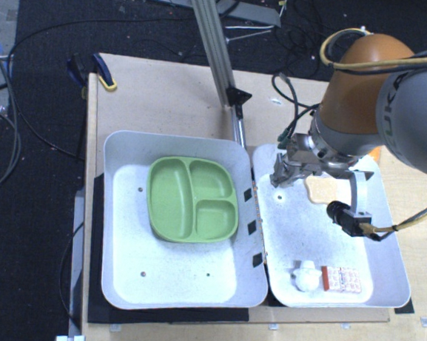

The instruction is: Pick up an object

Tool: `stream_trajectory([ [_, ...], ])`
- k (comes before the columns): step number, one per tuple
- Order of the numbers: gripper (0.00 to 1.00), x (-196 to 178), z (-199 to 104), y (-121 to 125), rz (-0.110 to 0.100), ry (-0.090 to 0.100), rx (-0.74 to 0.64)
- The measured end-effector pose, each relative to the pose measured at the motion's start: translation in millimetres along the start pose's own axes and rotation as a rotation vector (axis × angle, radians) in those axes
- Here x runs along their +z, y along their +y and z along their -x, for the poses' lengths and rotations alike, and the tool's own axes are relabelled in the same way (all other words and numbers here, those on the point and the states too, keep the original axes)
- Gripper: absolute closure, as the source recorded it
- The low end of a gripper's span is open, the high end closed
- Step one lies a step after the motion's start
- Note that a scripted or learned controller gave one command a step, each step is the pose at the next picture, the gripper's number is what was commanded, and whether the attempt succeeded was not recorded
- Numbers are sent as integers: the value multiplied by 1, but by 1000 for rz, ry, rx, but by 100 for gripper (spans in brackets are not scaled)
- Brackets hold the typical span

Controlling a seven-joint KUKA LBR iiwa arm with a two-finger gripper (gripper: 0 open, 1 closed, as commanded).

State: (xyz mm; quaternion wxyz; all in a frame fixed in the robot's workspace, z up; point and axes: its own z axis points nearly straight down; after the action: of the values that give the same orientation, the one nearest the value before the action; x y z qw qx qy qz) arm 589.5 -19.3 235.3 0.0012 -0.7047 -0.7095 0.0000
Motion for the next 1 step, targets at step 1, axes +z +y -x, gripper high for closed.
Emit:
stream_trajectory([
  [1,100,-8,-53,-19,0,0,-1],
])
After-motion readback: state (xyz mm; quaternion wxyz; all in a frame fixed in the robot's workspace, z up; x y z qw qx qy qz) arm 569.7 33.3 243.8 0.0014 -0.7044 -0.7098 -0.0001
